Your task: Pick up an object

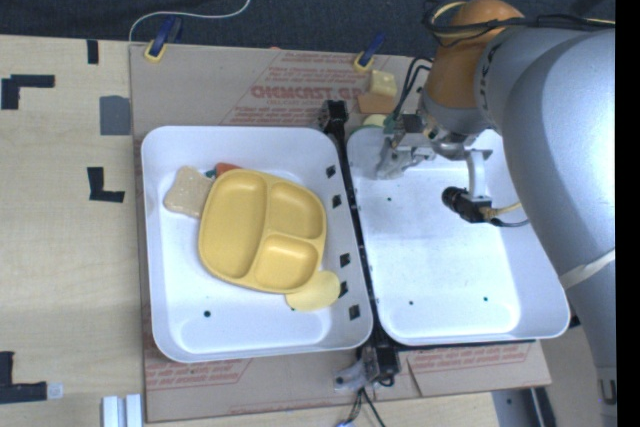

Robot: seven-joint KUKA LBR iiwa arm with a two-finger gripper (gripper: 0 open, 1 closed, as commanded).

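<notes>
Grey and bulky, the arm (560, 135) reaches in from the right, its jaws (400, 150) low over the far left corner of the right bin (450, 315); how far they are open cannot be told. The left bin (170, 315) holds a yellow divided tray (262, 230), a pale yellow piece (315, 292) touching its near edge, and a tan slice (185, 192) with something red (227, 169) farther back.

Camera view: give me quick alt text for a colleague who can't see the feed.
Two white bins sit side by side; the grey arm reaches from the right over the right bin's far corner. The left bin holds a yellow divided tray, with a tan slice and a pale yellow piece at its edges.
</notes>
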